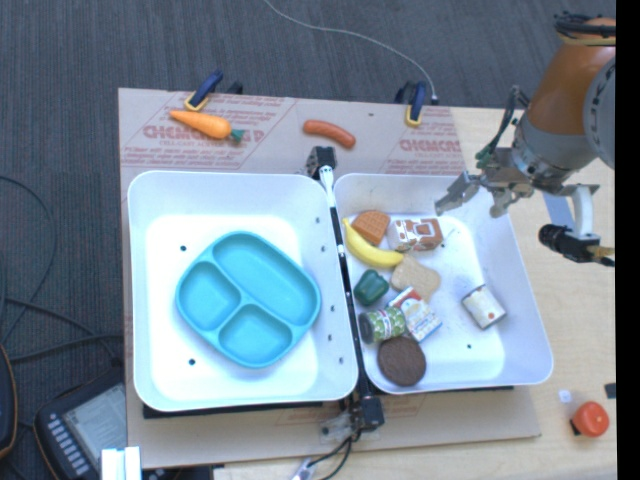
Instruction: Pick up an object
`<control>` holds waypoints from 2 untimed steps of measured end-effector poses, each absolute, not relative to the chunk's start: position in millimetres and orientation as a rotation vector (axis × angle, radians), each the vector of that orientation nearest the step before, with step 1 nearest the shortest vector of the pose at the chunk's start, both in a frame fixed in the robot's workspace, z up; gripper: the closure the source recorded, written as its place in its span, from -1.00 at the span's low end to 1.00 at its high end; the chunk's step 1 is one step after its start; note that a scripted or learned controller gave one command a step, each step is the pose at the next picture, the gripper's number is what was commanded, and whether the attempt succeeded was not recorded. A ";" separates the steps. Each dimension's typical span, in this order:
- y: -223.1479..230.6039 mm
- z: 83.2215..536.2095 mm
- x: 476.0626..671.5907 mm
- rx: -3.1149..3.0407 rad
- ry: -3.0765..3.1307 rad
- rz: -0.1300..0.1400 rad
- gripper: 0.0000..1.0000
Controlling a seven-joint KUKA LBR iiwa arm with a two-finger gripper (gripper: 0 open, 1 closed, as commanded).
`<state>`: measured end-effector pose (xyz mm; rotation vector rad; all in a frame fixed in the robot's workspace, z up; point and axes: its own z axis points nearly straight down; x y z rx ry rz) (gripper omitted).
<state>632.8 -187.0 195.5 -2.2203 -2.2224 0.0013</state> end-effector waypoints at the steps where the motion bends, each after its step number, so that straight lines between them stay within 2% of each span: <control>1: -134.6 113.4 599.2 -2.218 -2.221 0.003 -1.00; 2: -97.1 90.0 551.2 -2.234 -2.232 -0.009 -1.00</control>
